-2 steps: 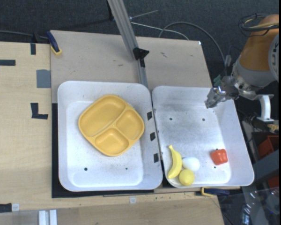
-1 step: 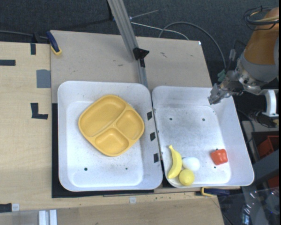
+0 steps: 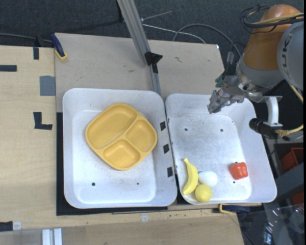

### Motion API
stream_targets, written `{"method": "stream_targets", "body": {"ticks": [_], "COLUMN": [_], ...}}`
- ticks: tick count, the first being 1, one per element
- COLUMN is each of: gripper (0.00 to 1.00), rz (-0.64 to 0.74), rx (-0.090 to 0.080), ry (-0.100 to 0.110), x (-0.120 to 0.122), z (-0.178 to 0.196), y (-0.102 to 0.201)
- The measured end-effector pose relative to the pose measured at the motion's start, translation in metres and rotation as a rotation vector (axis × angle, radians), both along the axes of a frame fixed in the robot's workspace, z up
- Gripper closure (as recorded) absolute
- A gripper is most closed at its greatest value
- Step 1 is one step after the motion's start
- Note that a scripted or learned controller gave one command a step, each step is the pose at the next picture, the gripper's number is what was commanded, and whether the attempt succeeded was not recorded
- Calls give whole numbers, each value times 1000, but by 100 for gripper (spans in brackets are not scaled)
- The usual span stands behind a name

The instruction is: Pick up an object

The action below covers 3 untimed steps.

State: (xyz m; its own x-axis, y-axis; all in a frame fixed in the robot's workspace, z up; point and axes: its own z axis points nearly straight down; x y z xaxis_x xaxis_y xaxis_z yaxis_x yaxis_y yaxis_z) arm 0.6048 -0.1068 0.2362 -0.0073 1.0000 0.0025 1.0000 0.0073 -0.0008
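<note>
Two white bins are sitting side by side on the bench. Left bin (image 3: pixel 71 137) is holding a yellow plate (image 3: pixel 121 136). Right bin's (image 3: pixel 214 137) near edge is holding a banana (image 3: pixel 190 175), ball (image 3: pixel 208 178), lemon (image 3: pixel 203 192) and red block (image 3: pixel 238 170). Gripper (image 3: pixel 215 105) is hanging over its far edge, holding nothing.

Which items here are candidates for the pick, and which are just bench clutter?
Candidates for the pick:
- banana, white ball, yellow ball and red block, all in the right bin
- yellow divided plate in the left bin
- gripper, above the right bin's far edge

Just lying about:
- metal rail
- blue and yellow clamp
- cables
</note>
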Motion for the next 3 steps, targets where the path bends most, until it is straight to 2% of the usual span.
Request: {"method": "stream_targets", "body": {"ticks": [2,3], "gripper": [100,100], "rz": [1,0], "rx": [0,-1], "ry": [1,3], "x": [1,-3], "z": [1,-11], "y": [116,172]}}
